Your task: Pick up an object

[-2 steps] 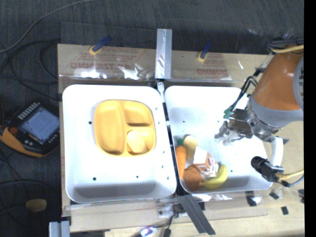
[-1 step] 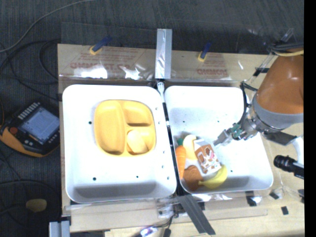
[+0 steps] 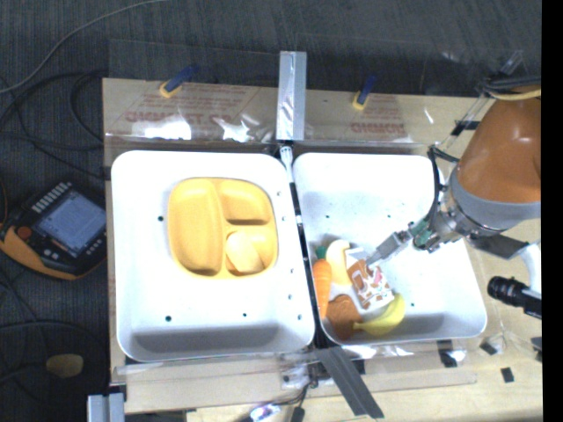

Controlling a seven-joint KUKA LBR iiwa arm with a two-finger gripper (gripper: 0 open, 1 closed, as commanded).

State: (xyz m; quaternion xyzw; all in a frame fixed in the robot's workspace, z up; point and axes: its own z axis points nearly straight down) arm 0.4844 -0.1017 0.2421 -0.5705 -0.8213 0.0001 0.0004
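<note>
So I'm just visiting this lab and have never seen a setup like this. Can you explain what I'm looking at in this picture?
This is one camera fixed above a workbench, looking down at a slant. The grey and orange shape at the right is a robot arm; a program moves it, and its job is to pick up an object. Its thin hand reaches down to the left into the right white bin. There, toy food lies piled in the near left corner: a carrot, a banana, a small white carton and a brown item I cannot name. The hand's tip is at the carton, but I cannot tell whether it grips anything. The left white bin holds a yellow divided tray. The orange-edged device on the floor at the left looks like the arm's handheld controller.
</note>
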